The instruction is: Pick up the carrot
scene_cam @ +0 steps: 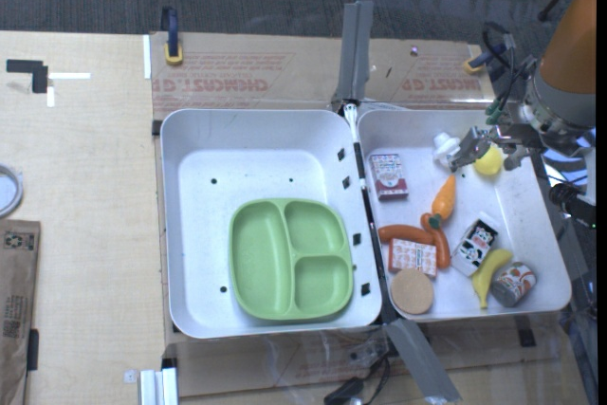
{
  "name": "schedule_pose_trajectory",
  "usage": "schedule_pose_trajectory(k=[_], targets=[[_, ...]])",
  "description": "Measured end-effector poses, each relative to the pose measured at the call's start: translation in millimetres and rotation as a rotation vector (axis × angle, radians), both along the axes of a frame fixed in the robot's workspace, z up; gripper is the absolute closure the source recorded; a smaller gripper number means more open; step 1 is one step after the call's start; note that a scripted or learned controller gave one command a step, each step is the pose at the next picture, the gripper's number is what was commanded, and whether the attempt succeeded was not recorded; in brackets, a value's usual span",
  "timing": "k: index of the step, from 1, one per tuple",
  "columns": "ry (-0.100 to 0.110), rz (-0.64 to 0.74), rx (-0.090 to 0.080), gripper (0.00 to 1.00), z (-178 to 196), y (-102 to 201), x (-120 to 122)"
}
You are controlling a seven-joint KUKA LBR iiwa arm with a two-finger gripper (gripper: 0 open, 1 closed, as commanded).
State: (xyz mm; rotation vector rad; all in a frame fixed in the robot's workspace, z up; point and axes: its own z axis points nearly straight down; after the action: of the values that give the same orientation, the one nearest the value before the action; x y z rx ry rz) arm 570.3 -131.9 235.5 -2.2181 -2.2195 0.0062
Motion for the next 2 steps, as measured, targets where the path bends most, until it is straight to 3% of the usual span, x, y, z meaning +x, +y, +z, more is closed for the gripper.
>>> schedule_pose_trajectory(k=[1, 2], targets=[[0.000, 0.058, 0.001, 0.00, -100, -31, 29], [-0.002, 0.261, 0.002, 0.00, -146, -33, 26]])
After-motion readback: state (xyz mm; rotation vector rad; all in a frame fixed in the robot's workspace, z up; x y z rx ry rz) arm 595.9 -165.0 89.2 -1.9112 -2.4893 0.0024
